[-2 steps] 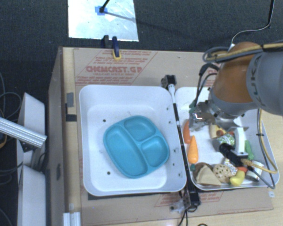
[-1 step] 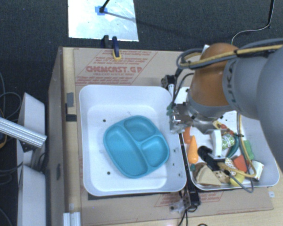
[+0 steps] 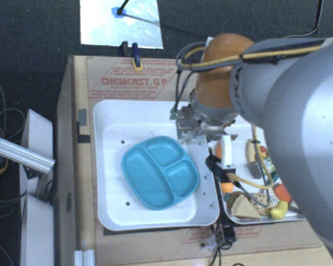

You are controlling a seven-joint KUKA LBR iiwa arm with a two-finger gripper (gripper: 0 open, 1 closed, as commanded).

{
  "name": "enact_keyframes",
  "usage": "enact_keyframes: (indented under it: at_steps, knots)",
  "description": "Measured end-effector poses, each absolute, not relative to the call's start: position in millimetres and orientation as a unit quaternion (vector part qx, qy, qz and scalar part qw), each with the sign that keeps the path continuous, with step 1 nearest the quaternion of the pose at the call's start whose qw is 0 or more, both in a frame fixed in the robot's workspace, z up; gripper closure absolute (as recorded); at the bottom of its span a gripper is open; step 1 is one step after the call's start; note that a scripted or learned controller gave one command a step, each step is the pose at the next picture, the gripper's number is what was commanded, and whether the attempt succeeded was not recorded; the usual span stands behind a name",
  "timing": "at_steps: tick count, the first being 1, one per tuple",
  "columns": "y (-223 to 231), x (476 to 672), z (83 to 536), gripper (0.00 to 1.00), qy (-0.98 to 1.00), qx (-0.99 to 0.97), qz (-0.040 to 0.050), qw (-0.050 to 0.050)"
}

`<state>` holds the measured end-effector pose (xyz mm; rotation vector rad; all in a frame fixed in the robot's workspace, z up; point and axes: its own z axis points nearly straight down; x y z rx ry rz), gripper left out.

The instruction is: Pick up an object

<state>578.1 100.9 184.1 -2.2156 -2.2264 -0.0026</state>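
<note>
- Arm (image 3: pixel 291 93): grey, with an orange band (image 3: pixel 222 73) above the wrist; it reaches in from the right and covers much of the right bin.
- End effector (image 3: pixel 190 131): low over the upper right corner of the left bin, just beside the wall shared by the two bins and just above the plate's upper edge. Whether it is apart or together cannot be told from this slant, and nothing can be seen held in it.
- Left bin (image 3: pixel 102 148): shallow, white.
- Blue divided plate (image 3: pixel 161 172): three compartments, lying flat in the middle of the left bin, turned at an angle to its walls.
- Right bin (image 3: pixel 241 220): shallow, white, partly hidden; holds a cluster of small things.
- Orange ball (image 3: pixel 226 187): near the right bin's left wall.
- Tan wedge (image 3: pixel 243 205): towards the near edge, below the ball.
- Yellow piece (image 3: pixel 278 210) and red-orange piece (image 3: pixel 282 193): close together, by the arm's edge.
- Cardboard sheet (image 3: pixel 127 82): with red lettering, under both bins on the counter.
- Blue clamp (image 3: pixel 135 53): at the cardboard's far edge.
</note>
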Motion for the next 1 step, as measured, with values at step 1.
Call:
enact_keyframes:
  at_steps: [1]
  knots:
    - [13.8, 592.2, 184.6, 1.00, -0.707, -0.707, 0.0002, -0.001]
